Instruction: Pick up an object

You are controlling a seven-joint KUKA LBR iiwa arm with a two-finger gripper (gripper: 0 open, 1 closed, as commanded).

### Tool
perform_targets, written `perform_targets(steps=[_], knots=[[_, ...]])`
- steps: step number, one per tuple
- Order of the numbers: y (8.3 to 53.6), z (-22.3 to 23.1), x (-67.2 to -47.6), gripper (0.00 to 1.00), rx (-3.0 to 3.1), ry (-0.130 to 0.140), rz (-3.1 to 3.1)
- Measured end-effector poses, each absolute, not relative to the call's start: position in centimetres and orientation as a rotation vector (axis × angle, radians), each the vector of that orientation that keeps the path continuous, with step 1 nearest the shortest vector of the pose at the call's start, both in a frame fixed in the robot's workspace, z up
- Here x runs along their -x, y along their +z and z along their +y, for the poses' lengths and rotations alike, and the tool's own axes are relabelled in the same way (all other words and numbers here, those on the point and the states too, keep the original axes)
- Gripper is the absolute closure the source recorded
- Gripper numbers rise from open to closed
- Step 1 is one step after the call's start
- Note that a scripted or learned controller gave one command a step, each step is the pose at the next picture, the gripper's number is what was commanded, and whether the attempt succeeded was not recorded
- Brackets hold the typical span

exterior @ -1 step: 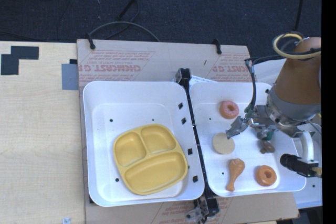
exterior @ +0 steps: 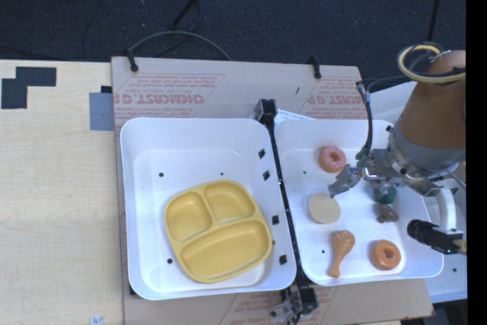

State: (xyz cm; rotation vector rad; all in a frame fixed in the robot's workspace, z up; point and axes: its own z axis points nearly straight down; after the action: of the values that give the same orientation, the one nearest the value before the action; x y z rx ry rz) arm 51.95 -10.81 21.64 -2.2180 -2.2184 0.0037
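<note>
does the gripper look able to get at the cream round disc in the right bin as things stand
Probably yes. The gripper hangs just above and right of the cream disc, which lies flat on the right bin's floor. The pink donut and drumstick lie apart from it, leaving the way free.

Lab: robot arm (exterior: 434,114), cabled bench (exterior: 53,186)

Broad orange band (exterior: 434,112) above a grey wrist (exterior: 426,156); yellow cable loop (exterior: 423,62) on top, black cable (exterior: 368,114) alongside.
</note>
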Motion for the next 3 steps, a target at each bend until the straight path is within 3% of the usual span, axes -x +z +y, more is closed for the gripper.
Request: perform_targets(steps=[2,3], knots=[[10.3,-10.5,-53.5,0.0,2.217,0.007,-2.216],[8.7,-10.4,-53.4,0.0,2.219,0.004,-2.216]])
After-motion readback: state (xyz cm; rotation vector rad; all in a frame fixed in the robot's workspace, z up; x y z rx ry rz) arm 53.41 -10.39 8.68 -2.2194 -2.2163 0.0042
